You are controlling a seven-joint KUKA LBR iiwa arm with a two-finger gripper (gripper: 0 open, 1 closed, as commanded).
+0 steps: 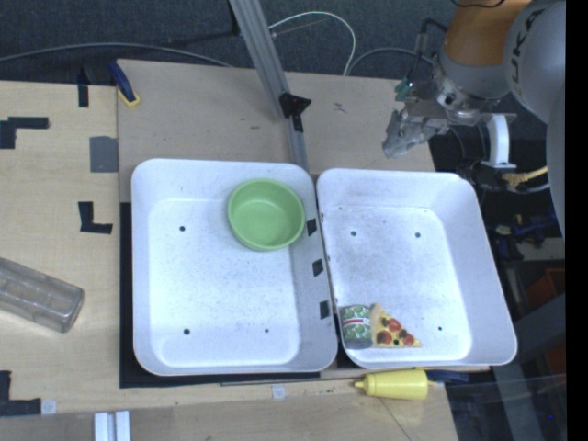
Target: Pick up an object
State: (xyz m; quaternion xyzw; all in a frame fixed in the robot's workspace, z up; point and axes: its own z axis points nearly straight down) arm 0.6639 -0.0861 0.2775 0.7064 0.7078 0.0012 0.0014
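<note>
White bins: two shallow trays sit side by side on my tabletop, the left bin in the middle of the frame and the right bin just beside it, their inner rims touching or nearly so.
Pincer: my pincer hangs at the upper right of the frame, above the bare tabletop just beyond the right bin's far rim; I cannot tell how its tips stand, and I see nothing caught in it.
Green bowl: the bowl stands upright in the left bin, toward its far right corner, close to the inner wall.
Small items: a small green-labelled can and a pizza-slice toy lie touching each other in the right bin's lower left corner, hard against the near and inner walls.
Yellow bottle: a mustard-coloured bottle lies on its side outside the bins, just below the right bin's near rim.
Risk, corner: I judge the can and toy hardest to take, since the walls may block my tips and a closing could catch both or push them apart.
Risk, bowl: its round, smooth wall could slip out unless I pinch the rim; the nearby bin wall may crowd me.
Risk, travel: every target lies well apart from me, so descending here would meet bare tabletop or the bin rim.
Clutter: a clear plastic tube at the left edge is out of my way.
</note>
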